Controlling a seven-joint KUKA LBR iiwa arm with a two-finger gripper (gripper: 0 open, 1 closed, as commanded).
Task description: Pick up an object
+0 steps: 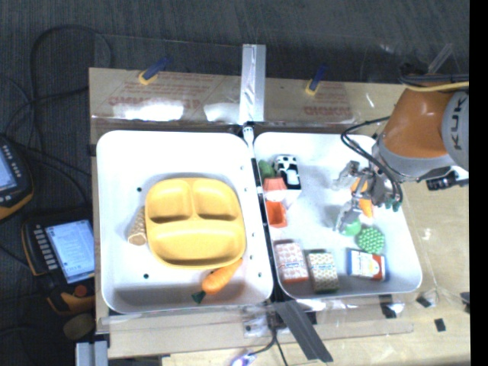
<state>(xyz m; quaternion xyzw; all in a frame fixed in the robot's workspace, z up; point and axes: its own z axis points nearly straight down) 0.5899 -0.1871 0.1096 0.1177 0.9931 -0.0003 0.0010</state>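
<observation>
Camera view looks down on a bench [114, 97] with two white bins side by side. The arm [423, 132] is grey with a big orange band and comes in from the right side of the frame. Its gripper [360, 198] hangs over the right part of the right bin [320, 139]. It is too small and mixed up with wires to see well, so I cannot tell if it is open or closed, or if it has anything.

Just below the gripper sits a green ball with white dots [371, 239]. Next to that, at the lower right of the bin, is a small box with blue and red on it [365, 264]. Along the bottom of the bin stand two more little boxes, a red and white box [290, 261] and a green spotted box [323, 270], side by side. Up along the bin's left wall lie a black and white toy [287, 166], a green thing [266, 169] and an orange block [276, 211].

The left bin [122, 147] has a yellow tray [194, 221] with parts in it. A carrot [219, 278] lies at the tray's lower edge. An ice cream cone [138, 227] pokes out at the tray's left side.
</observation>
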